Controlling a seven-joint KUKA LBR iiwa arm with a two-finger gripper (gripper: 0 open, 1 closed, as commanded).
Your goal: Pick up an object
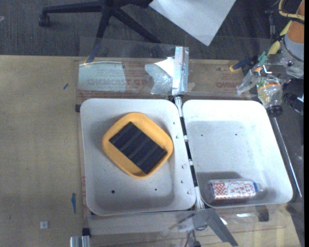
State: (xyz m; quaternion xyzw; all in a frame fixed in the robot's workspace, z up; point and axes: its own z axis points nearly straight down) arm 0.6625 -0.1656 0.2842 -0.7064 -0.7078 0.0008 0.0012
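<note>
A yellow rounded block with a dark ribbed panel on top [137, 144] lies in the middle of the left bin [96, 193]. A red-and-white patterned tube [234, 189] lies on its side along the near edge of the right bin [231, 130]. My gripper [264, 82] hangs at the top right, just beyond the right bin's far right corner, under the grey and orange wrist [293, 34]. A small orange-and-green thing [269, 92] shows right at the gripper, but the blur hides whether it is held.
A clear plastic sheet with a foil strip [145, 72] lies on the bench behind the bins. A white sheet [193, 17] and an office chair base [96, 14] are on the floor beyond. Dark hardware [292, 101] sits right of the right bin.
</note>
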